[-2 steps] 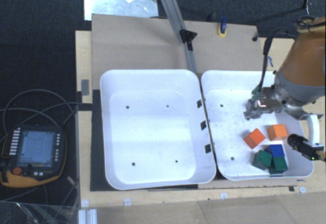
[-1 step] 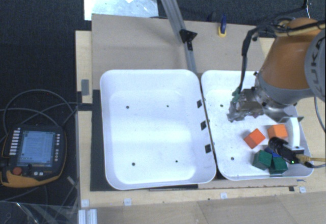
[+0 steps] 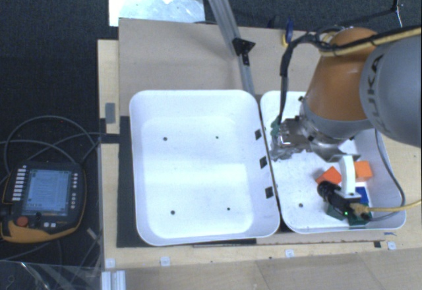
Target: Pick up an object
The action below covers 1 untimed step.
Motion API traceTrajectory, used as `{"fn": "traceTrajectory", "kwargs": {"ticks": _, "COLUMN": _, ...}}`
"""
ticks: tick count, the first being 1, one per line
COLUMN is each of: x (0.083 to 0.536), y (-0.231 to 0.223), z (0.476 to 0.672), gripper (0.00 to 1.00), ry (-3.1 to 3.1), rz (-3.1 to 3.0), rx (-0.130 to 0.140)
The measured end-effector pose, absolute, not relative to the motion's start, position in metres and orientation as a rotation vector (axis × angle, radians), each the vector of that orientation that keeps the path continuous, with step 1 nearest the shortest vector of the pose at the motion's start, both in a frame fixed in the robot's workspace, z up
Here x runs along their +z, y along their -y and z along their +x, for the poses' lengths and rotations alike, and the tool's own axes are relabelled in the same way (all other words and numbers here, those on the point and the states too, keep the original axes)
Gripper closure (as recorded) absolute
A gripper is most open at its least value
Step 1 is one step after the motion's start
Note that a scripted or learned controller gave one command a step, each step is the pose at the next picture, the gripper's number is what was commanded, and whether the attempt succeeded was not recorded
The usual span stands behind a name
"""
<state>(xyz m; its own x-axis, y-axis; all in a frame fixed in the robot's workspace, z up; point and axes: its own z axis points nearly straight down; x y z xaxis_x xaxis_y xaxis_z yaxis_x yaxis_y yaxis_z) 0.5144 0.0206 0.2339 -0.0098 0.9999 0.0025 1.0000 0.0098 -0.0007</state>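
My gripper (image 3: 285,142) hangs low over the left side of the right bin (image 3: 297,213), close to the wall it shares with the left bin (image 3: 191,163). The orange and grey arm above covers much of the right bin. To the gripper's right, near the bin's front right, lie an orange object (image 3: 363,170), a second orange piece (image 3: 329,174), a blue object (image 3: 362,195) and a small green object (image 3: 360,218). Nothing is visibly between the gripper's fingers.
A slanted metal pole (image 3: 224,15) rises behind the bins. A teach pendant (image 3: 43,200) with its cables lies on the floor to the left of the bench. Black clips (image 3: 263,162) line the wall between the bins.
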Motion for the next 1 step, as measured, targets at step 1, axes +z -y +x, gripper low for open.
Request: {"fn": "traceTrajectory", "kwargs": {"ticks": 1, "x": 0.2413, "y": -0.0803, "z": 0.5149, "gripper": 1.00, "ry": 2.234, "rz": -2.207, "rx": -0.006}}
